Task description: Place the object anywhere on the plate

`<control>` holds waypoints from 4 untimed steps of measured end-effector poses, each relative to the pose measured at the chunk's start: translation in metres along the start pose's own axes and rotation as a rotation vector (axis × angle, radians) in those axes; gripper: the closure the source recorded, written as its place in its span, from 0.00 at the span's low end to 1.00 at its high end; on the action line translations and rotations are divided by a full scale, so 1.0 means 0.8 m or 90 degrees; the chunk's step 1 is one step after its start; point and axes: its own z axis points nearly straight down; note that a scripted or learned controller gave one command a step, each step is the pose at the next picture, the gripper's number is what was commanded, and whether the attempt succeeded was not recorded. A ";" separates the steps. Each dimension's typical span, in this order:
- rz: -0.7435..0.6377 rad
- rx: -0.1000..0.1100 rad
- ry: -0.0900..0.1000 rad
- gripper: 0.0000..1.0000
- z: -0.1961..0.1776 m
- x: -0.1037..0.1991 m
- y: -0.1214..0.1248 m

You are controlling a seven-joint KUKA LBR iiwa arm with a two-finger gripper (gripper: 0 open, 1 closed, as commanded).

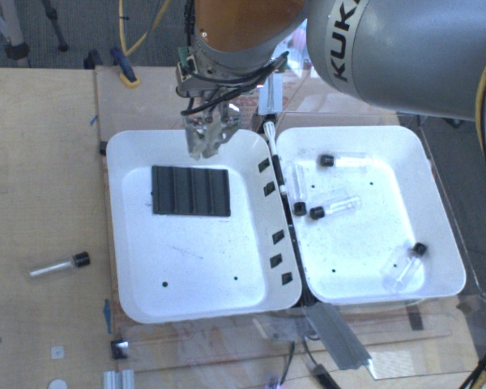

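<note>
**Arm over the left bin, vials in the right**

Grey and orange, the arm (324, 14) looms nearest the lens, filling the 12 to 2 o'clock part of the camera view, its KUKA lettering plain on the grey shell. Beneath the orange band, the gripper (208, 148) hangs over the 12 o'clock edge of the left bin (138, 290). Its two fingers point down and sit close together, with nothing visible between them; whether they are fully closed cannot be told from this angle.

Just below the gripper, toward 6 o'clock, a dark ribbed plate (191, 191) lies flat in the upper half of the left bin. Nothing rests on it, and the fingertips sit just beyond its 12 o'clock edge.

Several clear vials with black caps lie in the right bin (445, 217). One vial (344, 161) sits near 12 o'clock of that bin. Another (334, 207) lies near the centre, tilted. A third (297, 186) rests against the wall at 9 o'clock. A fourth (405, 267) lies toward 5 o'clock, in the corner.

Outside the bins, at 9 o'clock of the view, a stray vial (59, 265) lies on the wooden bench (32, 152), well apart from the left bin.
</note>
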 end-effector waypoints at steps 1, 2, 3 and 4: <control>-0.181 0.004 -0.001 1.00 -0.131 -0.011 -0.003; -0.369 0.003 -0.001 1.00 -0.190 -0.012 0.006; -0.493 -0.002 -0.001 1.00 -0.075 -0.012 -0.002; -0.805 0.002 0.000 1.00 -0.190 -0.010 -0.002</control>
